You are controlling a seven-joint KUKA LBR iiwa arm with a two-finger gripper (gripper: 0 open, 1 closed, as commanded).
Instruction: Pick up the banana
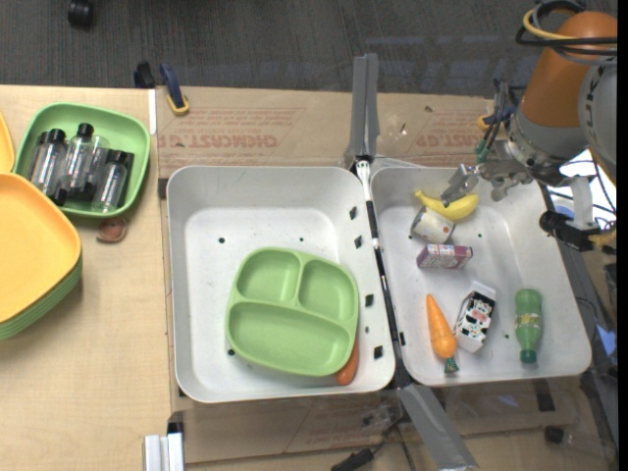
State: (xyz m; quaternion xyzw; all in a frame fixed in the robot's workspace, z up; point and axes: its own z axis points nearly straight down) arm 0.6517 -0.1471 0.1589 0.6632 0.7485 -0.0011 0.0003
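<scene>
Banana [446, 204] at the back of the right bin [559, 361], gripper [459, 186] directly over it, fingers touching the fruit, their spread impossible to tell

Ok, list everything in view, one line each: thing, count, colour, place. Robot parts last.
banana: 1, yellow, right bin, far end, at the gripper
cup: 1, white, on its side by the banana
small carton: 1, purple, right bin middle
carrot: 1, orange, right bin, near end
cow-print carton: 1, black and white, beside the carrot
bottle: 1, green, right bin, right side
divided plate: 1, green, left bin
tray of vials: 1, green, left bench
plates: stack, yellow, far left
gripper: 1, grey, over the banana
</scene>
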